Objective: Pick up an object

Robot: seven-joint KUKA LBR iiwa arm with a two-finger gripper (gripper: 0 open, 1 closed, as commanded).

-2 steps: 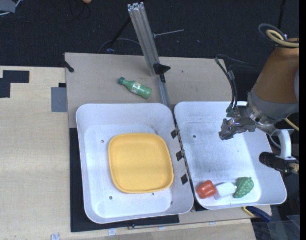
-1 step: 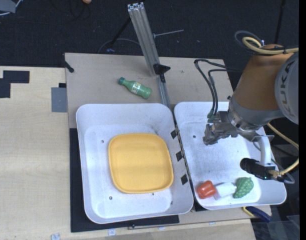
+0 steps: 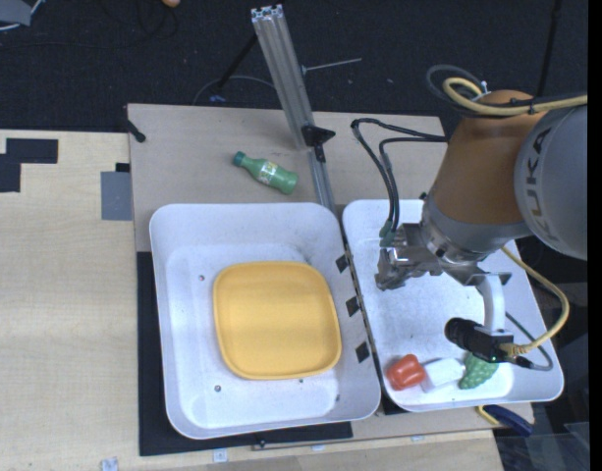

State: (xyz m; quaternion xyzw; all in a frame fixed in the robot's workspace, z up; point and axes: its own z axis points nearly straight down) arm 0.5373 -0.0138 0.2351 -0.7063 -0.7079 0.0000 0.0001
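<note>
the gripper hangs low over the right bin, above the far left part of its floor and close to its left wall, with nothing seen in its grasp; whether it is spread or closed cannot be told from this angle. the grey arm with its orange band reaches in over the right bin's far right corner and covers much of the bin's far half. three small things lie in a row along the right bin's near wall, well apart from the gripper: a red rounded object nearest the near left corner, a small white piece just beside it and seemingly touching it, and a knobbly green object at the right end of the row, partly under the robot's own hardware. the rest of the bin floor that shows is bare speckled white. pressed against the right bin's left wall sits the left bin, with small black clips along the seam between the two. a yellow rounded-square plate lies flat in the middle of the left bin, well to the left of the right bin. beyond the right bin's far left corner, on the bench, a small green bottle lies on its side, and a slanted aluminium rail rises from the bench just behind that same corner.
</note>
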